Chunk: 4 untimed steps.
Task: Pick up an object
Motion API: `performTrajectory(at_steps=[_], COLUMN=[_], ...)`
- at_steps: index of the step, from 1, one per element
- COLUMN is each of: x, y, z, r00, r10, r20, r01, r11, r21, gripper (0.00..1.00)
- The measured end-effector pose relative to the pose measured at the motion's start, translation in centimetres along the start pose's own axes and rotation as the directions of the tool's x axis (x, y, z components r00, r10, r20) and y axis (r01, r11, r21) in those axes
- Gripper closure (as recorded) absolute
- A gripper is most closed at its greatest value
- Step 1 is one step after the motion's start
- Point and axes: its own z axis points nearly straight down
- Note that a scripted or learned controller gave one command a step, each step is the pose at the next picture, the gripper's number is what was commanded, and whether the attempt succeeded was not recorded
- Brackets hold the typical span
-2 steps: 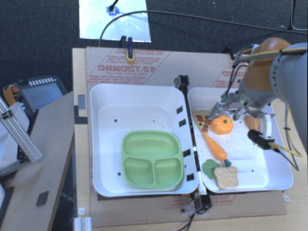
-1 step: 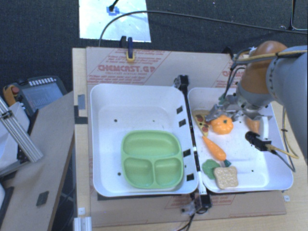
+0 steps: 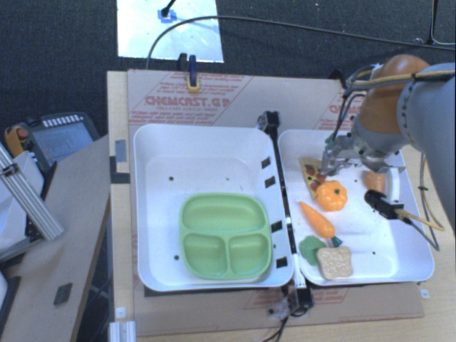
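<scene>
The grey arm's two-finger gripper (image 3: 331, 164) hangs over the right white bin (image 3: 410, 262), just above a pizza slice (image 3: 311, 173) and an orange toy pumpkin (image 3: 331, 196). A green divided plate (image 3: 224, 235) lies in the left white bin (image 3: 153, 191).

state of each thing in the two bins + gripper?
Green divided plate: flat in left bin, compartments bare.
Pizza slice: flat, right bin, gripper low beside it.
Orange pumpkin: upright.
Carrot: lying down.
Bread slice: flat, overlapping green leaf.
</scene>
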Motion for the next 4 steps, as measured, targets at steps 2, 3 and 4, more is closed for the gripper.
performTrajectory(at_steps=[2, 3, 4], x=[-1.2, -1.2, 3.9], y=[0.0, 0.1, 1.4], z=[-12.6, -13.9, -13.2], r00=[1.000, 1.000, 1.000], r10=[0.000, -0.002, -0.007], r20=[0.004, 0.003, 0.002], r01=[0.000, 0.002, 0.007], r11=[1.000, 1.000, 1.000], r21=[0.004, 0.008, 0.008], gripper=[1.00, 1.00, 1.00])
